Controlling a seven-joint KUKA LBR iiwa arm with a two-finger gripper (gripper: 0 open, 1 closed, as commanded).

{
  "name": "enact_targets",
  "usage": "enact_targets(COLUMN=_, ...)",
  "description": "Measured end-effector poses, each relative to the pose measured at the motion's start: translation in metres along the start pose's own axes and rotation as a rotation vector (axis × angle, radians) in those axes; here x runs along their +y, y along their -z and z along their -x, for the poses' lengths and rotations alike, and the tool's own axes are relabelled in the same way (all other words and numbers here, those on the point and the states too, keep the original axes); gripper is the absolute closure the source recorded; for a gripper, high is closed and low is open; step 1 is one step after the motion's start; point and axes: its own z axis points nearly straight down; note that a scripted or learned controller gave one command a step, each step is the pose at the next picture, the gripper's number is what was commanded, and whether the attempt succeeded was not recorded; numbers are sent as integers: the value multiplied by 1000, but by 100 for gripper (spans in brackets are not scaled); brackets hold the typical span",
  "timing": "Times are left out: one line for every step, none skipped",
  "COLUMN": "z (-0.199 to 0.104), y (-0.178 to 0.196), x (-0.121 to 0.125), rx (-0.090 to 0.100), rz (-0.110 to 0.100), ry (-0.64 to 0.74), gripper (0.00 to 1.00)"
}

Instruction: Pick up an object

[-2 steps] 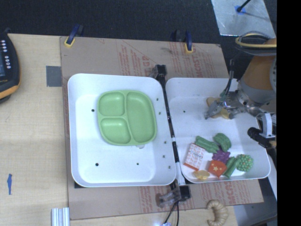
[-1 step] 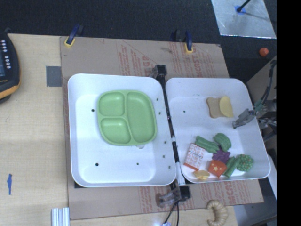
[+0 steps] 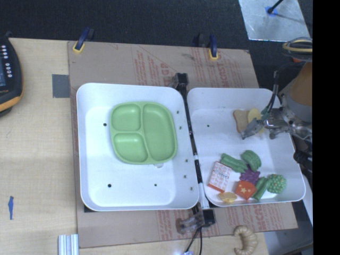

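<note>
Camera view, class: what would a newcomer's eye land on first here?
The green divided plate in the left bin stands out most. Next comes the bright heap of toy food at the near end of the right bin, with the gripper reaching in from the right by a tan piece.

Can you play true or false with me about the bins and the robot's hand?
1. The green plate lies in the left bin. True.
2. The green plate has three sections. True.
3. The toy foods are piled in the left bin. False: they sit in the right bin, mostly at its near end, like the red tomato.
4. The hand is over the left bin. False: it is over the right bin, next to a tan piece.
5. A yellow clamp grips the board's far left corner. True.
</note>
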Motion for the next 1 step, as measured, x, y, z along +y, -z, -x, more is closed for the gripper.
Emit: enact_targets(z=-10, y=-36, x=-81, rx=0, rz=10, ry=-9, gripper=0)
